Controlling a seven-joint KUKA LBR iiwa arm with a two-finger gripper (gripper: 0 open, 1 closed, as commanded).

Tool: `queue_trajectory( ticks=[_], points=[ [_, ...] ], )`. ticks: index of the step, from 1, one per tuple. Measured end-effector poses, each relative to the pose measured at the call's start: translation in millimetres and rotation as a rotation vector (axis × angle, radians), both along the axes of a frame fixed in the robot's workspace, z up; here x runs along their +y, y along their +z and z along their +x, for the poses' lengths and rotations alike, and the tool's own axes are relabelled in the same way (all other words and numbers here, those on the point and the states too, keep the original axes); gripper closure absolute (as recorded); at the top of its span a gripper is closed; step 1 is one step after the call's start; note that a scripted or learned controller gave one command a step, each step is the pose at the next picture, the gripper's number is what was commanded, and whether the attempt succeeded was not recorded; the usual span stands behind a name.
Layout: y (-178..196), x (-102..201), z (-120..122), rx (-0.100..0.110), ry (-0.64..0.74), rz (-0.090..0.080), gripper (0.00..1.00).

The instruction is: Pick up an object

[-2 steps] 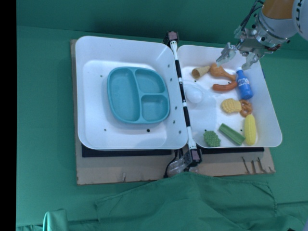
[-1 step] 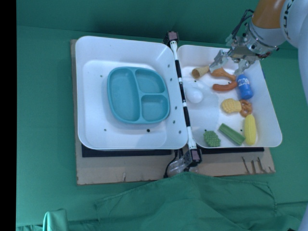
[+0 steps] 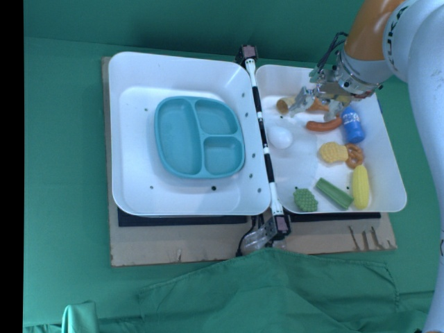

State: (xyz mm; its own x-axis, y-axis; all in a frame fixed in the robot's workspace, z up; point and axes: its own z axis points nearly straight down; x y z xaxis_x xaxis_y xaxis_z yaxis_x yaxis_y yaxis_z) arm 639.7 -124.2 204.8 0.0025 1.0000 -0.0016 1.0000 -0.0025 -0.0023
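Probably a robotics lab: green-draped bench; two white bins; toy food.

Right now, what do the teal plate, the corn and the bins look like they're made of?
Teal plate: looks like moulded plastic or silicone, matte, one even colour, soft rounded dividers. Corn: probably toy plastic, uniform yellow with a slight sheen; too small to tell hard from soft. Bins: thin white plastic, smooth and semi-gloss, with rounded corners and raised rims; the light glares off them.

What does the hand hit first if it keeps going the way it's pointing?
Likely the ice cream cone. The hand angles down and leftward into the right bin, its tip just beside the cone. Depth is unclear from one slanted view, so it could instead meet the bin floor just short of it.
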Motion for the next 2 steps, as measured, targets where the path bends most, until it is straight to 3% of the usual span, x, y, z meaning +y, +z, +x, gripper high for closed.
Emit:
queue_trajectory(
  ticks=[1, 2],
  points=[
    [-21, -1, 2, -0.01, -0.001, -0.001, 0.0],
    [-5, -3, 5, -0.023, -0.003, -0.004, 1.0]
  ],
)
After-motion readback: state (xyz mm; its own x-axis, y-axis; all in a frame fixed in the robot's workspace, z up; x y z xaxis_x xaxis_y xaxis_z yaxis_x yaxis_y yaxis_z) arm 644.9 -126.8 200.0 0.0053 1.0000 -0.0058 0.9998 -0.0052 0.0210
